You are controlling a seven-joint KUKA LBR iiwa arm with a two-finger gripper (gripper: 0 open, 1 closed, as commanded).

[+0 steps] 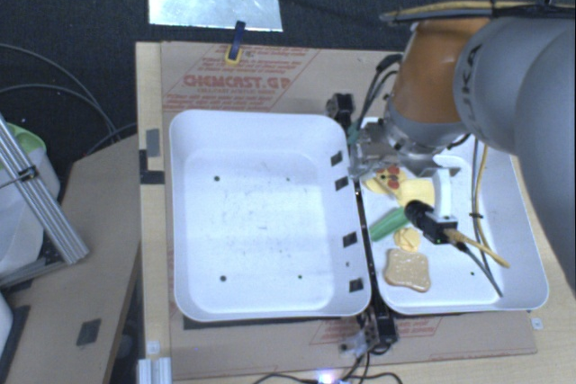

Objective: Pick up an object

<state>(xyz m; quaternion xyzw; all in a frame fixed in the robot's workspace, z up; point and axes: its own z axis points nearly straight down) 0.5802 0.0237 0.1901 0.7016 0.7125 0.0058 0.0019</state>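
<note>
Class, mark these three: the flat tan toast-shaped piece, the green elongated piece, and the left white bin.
Flat tan toast-shaped piece [408, 270], camera view, its middle.
Green elongated piece [387, 224], camera view, mid-length.
Left white bin [261, 123], camera view, far rim.

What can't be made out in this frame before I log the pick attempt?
- Gripper: in the camera view the arm's wrist covers it, so its state is unreadable.
- Right bin: the arm hides its upper part and whatever lies there.
- Yellow object: partly under the wrist; its shape is unclear.
- Green object and tan toast-like piece: visible but too small to identify surely.
</note>
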